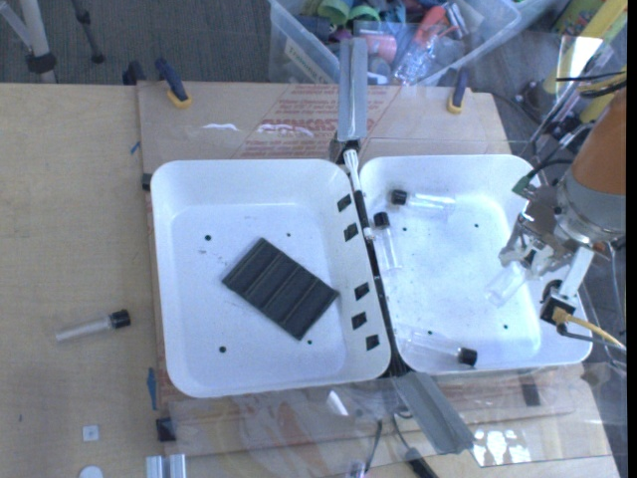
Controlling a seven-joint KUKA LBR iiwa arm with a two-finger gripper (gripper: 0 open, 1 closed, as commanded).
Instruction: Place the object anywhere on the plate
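A dark ridged rectangular plate (279, 287) lies at a slant on the floor of the left bin (179, 267). Several clear tubes with black caps lie in the right bin (468, 182): one at the back (423, 202), one along the divider (383, 245), one at the front (440, 352). Another clear tube (506, 286) sits at the right side, just under my gripper (532, 257). The gripper hangs low over the right edge of the right bin, far from the plate. Whether that tube is touched by the gripper is unclear.
A further capped tube (92, 327) lies on the wooden bench left of the bins. A clear box of colourful toys (398, 18) stands behind the bins. Clamps (174, 88) sit at the back edge, and cables (582, 327) trail at the right.
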